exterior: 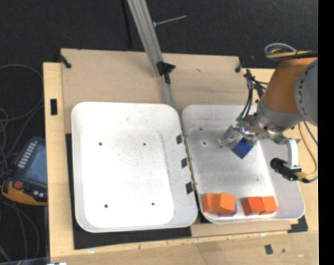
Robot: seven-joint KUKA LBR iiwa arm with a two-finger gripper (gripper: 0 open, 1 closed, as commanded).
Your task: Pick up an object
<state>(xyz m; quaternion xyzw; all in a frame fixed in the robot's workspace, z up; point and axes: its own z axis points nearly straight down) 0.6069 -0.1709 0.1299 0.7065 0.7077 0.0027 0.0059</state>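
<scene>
Two shallow white bins are seen side by side on the bench. The right bin (211, 123) occupies the centre-right of the frame, and the left bin (122, 120) lies to the left of centre. The arm (285, 93), grey with an orange band, is seen entering from the right edge, and its gripper (238, 138) is lowered over the upper middle of the right bin.

A small blue block (242, 148) is found directly at the gripper, just below and slightly right of the metallic finger parts. Whether the block is actually caught between the fingers cannot be told, since the wrist hides the contact; nor can it be told whether the jaws are spread or closed. Along the lower edge of the right bin, well apart from the gripper, two orange blocks are seen: one orange block (218, 203) at the lower left of that bin and a second orange block (259, 205) just to its right.

The step in hand is judged to be the grasp attempt on the blue block. A firm closure on the block is called for next, followed by a straight lift; if the block is only touched at a corner, it may be pushed aside or dropped.
</scene>
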